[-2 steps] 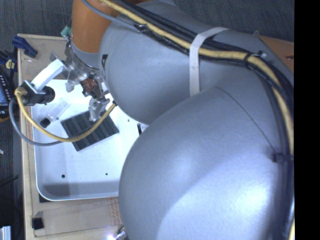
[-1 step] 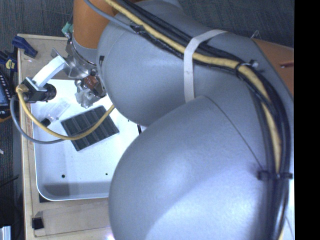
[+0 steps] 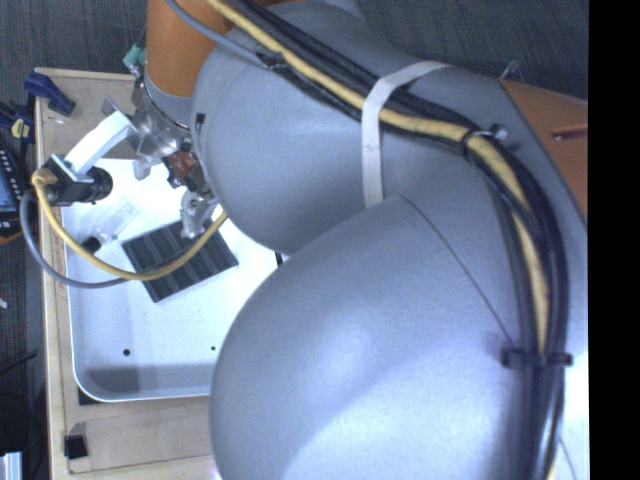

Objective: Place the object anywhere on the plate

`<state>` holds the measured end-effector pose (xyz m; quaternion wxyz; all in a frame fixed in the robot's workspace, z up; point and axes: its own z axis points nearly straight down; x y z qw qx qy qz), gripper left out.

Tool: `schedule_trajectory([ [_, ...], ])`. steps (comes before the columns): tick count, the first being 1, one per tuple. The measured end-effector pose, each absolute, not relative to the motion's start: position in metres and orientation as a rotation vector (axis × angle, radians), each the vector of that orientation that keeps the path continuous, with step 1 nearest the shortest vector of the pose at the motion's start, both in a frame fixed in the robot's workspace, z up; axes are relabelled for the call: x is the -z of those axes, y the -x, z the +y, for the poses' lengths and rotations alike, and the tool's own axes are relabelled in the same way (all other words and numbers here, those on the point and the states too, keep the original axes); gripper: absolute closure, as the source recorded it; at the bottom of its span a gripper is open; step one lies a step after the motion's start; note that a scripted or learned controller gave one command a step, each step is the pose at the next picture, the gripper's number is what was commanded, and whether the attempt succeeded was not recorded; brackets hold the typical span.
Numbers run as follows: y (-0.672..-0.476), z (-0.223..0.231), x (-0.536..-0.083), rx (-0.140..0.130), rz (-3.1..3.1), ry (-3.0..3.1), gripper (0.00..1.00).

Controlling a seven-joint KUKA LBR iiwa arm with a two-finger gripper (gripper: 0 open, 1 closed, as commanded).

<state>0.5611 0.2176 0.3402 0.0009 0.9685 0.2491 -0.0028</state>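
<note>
I can't tell my jaws' state. The dark ribbed object [image 3: 180, 258] lies just below them in the white bin [image 3: 110, 368], long axis slanting.

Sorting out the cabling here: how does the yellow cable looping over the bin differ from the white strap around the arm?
The yellow cable is thin and round and hangs in a loose loop over the white bin. The white strap is flat and wide and wraps tightly around the grey arm, pinning other cables. Both are flexible.
</note>
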Motion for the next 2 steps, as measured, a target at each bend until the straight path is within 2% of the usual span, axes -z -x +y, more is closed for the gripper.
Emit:
schedule_trajectory([
  [1,-0.561,0.218,-0.350,0.012,0.790,-3.036,1.00],
  [2,-0.622,0.220,-0.265,0.013,0.998,-2.982,1.00],
])
